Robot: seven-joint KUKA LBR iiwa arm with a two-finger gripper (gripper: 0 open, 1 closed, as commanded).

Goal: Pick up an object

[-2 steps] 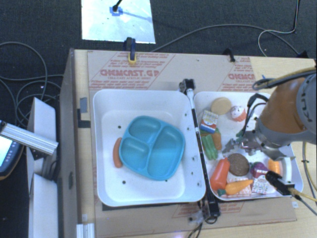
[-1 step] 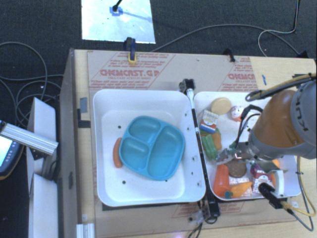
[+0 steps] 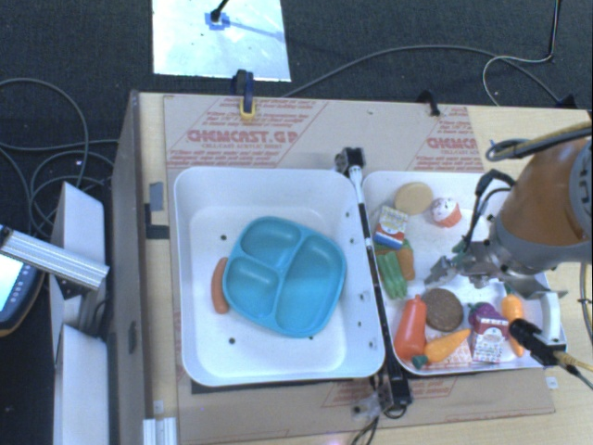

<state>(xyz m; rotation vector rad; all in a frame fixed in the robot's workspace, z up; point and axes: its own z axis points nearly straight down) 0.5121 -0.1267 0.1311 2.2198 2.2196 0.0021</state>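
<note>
At the far left of the frame a grey metal rail (image 3: pixel 56 258) lies at a slant beside the bench. The left bin (image 3: pixel 195 202) fills the middle left of the frame. Near its left wall lies a small orange-red sausage (image 3: pixel 220 286), set upright in the picture and just beside the rim of a blue divided plate (image 3: pixel 283 274), which takes up most of the bin floor. Above the bins, at the top edge of the bench board, sits a yellow and black clamp (image 3: pixel 245 95).

The right bin (image 3: pixel 422 239) sits against the left one and holds a crowd of toy food. Towards its upper end lie a round tan biscuit-like piece (image 3: pixel 413 197) and, to its right, a small white ball with a red patch (image 3: pixel 446 212). Below them a small printed carton (image 3: pixel 391 227) touches a green vegetable piece (image 3: pixel 393 276). Lower still come a red-orange pepper shape (image 3: pixel 410 326), a brown round patty (image 3: pixel 443 310), an orange carrot (image 3: pixel 447 345), a purple piece (image 3: pixel 484 318) and a small printed packet (image 3: pixel 489 346), all packed close together.

The gripper (image 3: pixel 463 269) hangs over the middle of the right bin, just above the patty, with the orange-banded arm (image 3: pixel 547 211) reaching in from the right edge. Its dark fingers look spread apart, with nothing between them.
</note>
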